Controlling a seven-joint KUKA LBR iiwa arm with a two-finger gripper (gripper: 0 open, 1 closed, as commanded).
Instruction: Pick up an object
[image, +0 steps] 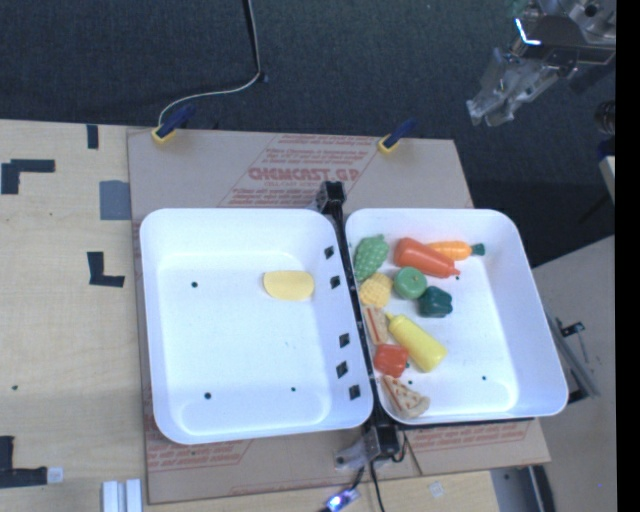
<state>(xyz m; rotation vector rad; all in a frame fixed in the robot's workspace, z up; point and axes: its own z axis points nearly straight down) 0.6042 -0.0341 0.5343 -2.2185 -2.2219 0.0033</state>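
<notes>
Your fingers (497, 100) are hovering high beyond the bins; whether they are apart or together cannot be told. The toy foods, carrot (433, 256) included, are crowding the right bin (520, 330) below them, offering many targets.

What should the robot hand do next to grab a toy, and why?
Probably swing down and left toward the right bin. The gripper hangs high above the bench, beyond that bin's far corner, with nothing between its fingers. The carrot lies nearest it in the toy pile, so that looks like the easiest first target.
</notes>
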